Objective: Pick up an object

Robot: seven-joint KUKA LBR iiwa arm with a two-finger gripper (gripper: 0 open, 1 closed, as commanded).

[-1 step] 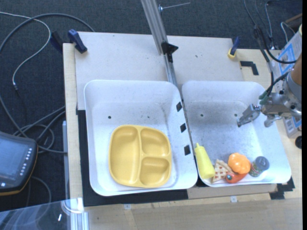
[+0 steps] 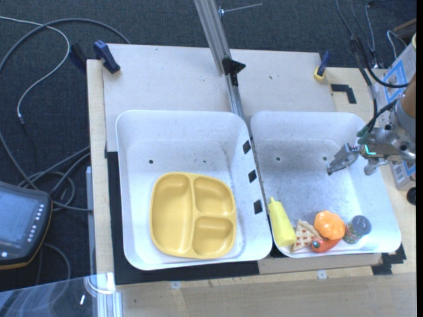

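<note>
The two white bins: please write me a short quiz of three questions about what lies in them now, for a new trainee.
1. True or false: the yellow divided plate lies in the left bin.
2. Which thing lies against the left wall of the right bin? A) yellow bottle B) orange ball-like thing C) small dark jar
3. Fill in: the pincer hangs over the ____ bin, apart from the things at its near edge.

Key: 1 true; 2 A; 3 right
</note>
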